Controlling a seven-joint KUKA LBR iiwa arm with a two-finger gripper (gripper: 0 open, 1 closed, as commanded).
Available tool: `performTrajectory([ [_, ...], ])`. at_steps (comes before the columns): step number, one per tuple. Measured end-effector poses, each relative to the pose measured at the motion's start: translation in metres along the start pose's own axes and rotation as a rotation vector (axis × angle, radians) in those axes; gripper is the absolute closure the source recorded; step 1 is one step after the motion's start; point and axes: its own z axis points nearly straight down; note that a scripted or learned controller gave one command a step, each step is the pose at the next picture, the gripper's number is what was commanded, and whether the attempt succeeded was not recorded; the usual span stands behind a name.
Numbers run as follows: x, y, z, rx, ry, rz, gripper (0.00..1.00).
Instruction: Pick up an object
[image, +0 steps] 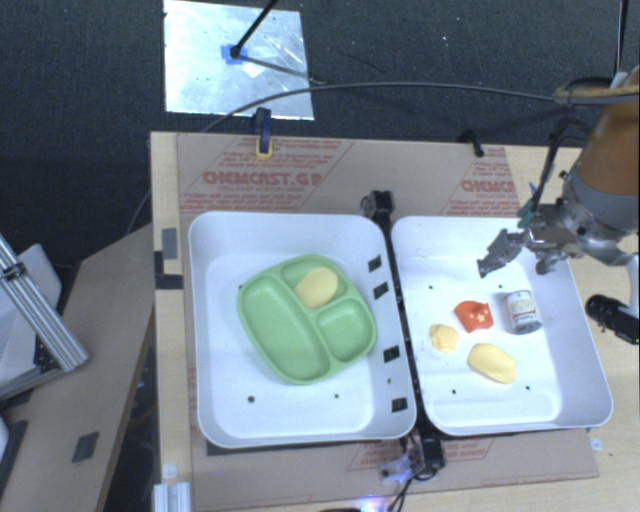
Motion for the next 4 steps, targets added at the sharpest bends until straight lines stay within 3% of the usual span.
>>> performTrajectory([
  [1,0.000,0.002,-0.005,-0.010,-0.002,-0.002,0.00],
  [4,-0.003,-0.009,0.139,-0.006,0.000,0.001,0.00],
])
